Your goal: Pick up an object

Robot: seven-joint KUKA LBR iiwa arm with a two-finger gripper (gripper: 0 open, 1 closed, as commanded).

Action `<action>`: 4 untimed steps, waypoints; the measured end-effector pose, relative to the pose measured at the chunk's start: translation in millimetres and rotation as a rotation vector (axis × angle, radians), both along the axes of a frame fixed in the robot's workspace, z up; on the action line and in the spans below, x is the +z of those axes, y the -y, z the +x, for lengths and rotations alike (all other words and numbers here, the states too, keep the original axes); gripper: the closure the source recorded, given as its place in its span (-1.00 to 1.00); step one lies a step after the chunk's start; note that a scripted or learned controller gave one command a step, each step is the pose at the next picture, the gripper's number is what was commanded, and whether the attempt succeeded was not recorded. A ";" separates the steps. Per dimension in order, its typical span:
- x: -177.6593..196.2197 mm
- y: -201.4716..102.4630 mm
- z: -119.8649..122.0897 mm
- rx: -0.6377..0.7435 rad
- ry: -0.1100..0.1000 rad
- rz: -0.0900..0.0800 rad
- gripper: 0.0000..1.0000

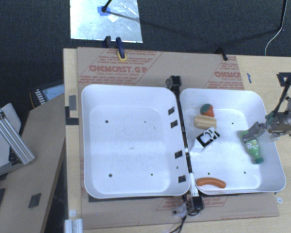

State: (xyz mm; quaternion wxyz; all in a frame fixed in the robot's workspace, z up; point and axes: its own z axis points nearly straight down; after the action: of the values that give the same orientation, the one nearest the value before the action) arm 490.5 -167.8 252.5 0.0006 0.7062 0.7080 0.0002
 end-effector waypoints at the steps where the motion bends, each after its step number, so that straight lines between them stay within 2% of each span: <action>1: 208.1 2.3 -3.1 0.003 0.020 -0.006 -1.00; 2: 288.2 -47.3 -3.4 0.007 0.012 -0.001 -1.00; 3: 282.5 -148.3 0.9 0.013 0.002 0.002 -1.00; 4: 282.5 -229.3 11.6 0.010 0.002 0.003 -1.00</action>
State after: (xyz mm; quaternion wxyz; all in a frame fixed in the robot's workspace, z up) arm 502.1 61.5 535.0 0.0002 0.7025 0.7117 0.0018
